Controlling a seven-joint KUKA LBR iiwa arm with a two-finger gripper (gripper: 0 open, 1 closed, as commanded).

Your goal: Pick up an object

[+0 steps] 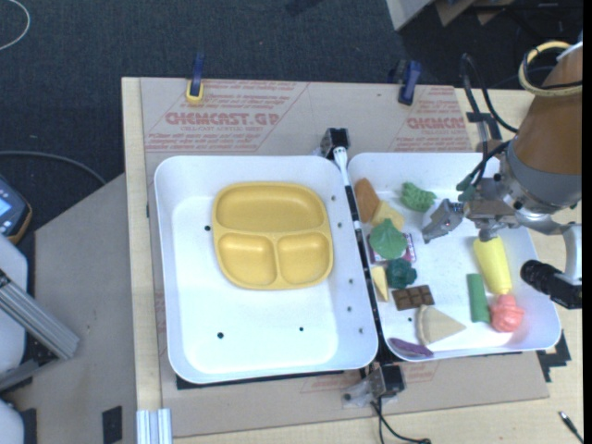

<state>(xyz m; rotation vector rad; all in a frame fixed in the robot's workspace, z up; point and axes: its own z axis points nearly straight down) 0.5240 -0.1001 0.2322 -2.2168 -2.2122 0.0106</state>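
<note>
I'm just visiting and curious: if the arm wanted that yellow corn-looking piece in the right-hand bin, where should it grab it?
Probably across the middle of the yellow corn piece, coming straight down from above. It lies flat and long, running away from the camera, so fingers closing across its narrow width should fit. The green stick lies close at its near end, so the middle looks safer.

Small toy foods (435,276) lie scattered in the right bin (541,336).

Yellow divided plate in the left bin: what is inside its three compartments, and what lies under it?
The yellow divided plate shows bare yellow in all three compartments. It rests on the floor of the left bin; whatever is directly beneath it is covered by the plate.
</note>
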